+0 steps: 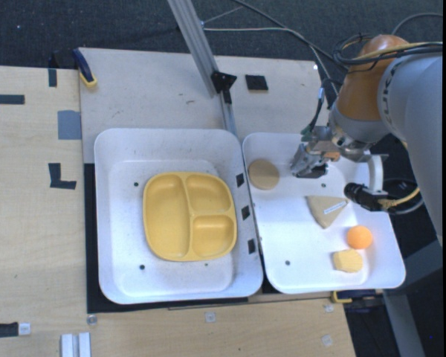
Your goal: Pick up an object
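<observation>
While the claw [310, 168] hangs just right of the round tan disc [264, 174], its grip state cannot be told.
Disc lies in the right bin [297, 274], near the divider; it looks light, stiff, flat, so pinch across its rim.

Bright, even light from overhead washes the white bins [282, 274] at centre and lower right nearly to glare, shadows stay soft and short under the yellow tray [189, 216], the dark floor along the top goes grainy, and the whole frame is slightly soft.
</observation>
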Tool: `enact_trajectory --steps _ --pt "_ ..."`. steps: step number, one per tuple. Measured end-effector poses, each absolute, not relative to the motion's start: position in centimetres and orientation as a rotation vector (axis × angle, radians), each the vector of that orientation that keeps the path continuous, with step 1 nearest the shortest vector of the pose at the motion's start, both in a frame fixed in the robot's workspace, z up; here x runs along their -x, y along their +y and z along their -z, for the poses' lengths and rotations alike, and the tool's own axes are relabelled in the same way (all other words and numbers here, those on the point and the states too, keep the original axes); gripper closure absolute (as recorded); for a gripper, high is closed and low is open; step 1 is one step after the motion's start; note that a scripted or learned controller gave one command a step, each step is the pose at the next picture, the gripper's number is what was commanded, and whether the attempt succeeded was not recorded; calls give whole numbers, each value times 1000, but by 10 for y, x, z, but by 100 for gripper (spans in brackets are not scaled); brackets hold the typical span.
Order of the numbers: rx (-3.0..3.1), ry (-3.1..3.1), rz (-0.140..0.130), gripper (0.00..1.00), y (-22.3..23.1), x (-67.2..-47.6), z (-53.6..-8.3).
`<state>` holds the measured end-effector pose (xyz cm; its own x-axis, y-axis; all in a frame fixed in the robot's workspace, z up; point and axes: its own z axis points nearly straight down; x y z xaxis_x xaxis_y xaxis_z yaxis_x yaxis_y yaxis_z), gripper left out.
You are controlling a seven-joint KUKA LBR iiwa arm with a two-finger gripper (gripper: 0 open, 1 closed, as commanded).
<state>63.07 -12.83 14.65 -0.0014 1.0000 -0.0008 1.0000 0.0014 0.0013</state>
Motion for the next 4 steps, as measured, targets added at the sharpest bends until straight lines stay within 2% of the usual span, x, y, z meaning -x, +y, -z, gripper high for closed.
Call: enact_trajectory --steps 2,4 --pt "-2217 2221 -3 100 -125 -632 -263" --pt "-2216 2229 1 100 -26 -610 -248"
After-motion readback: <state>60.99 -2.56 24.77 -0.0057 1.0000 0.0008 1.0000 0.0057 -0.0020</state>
